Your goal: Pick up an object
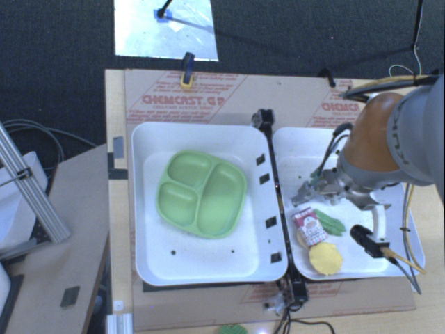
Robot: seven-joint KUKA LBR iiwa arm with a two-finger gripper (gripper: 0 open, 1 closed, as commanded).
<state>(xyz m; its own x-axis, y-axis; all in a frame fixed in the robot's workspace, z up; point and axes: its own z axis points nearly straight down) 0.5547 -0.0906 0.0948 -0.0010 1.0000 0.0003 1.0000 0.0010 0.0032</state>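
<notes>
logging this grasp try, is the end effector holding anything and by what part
Cannot be told. The end effector sits low in the right bin, just above the red-and-white packet and green pod; nothing visibly between its tips.

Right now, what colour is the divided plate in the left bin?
Pale green: the divided plate, seen plainly in the camera view.

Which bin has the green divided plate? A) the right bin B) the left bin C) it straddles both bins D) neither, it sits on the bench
B: the green divided plate lies flat inside the left bin, while the right bin has the small items, a yellow round piece and a red-and-white packet, under the gripper.
</notes>
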